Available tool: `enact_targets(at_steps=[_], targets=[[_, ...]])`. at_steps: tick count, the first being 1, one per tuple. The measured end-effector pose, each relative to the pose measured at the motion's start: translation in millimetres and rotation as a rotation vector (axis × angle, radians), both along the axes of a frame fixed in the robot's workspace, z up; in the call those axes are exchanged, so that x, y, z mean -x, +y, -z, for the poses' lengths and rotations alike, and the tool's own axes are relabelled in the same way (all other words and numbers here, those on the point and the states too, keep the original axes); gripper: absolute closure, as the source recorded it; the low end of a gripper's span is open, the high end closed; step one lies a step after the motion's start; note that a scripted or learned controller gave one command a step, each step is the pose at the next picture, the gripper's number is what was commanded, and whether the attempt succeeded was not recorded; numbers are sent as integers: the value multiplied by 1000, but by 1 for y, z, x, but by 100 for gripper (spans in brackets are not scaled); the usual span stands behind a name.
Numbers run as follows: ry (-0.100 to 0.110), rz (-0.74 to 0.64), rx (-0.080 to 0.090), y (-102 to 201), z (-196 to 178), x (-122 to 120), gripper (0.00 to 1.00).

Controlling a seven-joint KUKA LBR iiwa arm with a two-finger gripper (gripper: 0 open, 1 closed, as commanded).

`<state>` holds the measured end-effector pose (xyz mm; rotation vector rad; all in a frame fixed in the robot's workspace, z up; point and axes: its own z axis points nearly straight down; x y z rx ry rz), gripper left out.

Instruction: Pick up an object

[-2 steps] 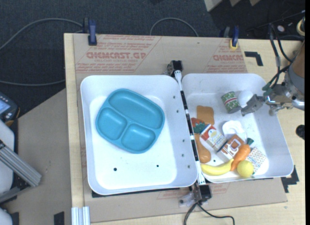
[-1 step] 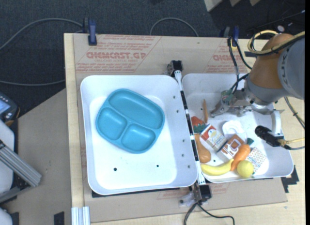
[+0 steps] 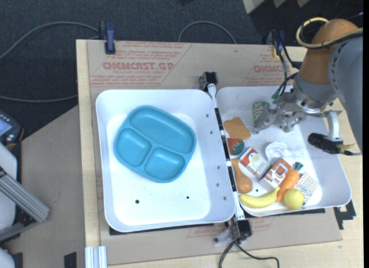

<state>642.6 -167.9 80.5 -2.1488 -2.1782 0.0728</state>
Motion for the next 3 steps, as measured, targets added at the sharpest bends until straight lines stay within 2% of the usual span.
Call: enact_targets(at_steps=[1,2,3], targets=[[-80,22,22,-19,-4,138,0],[-100,8,25,10,-33,57,0],[-97,9,25,20,-18,-11,0]])
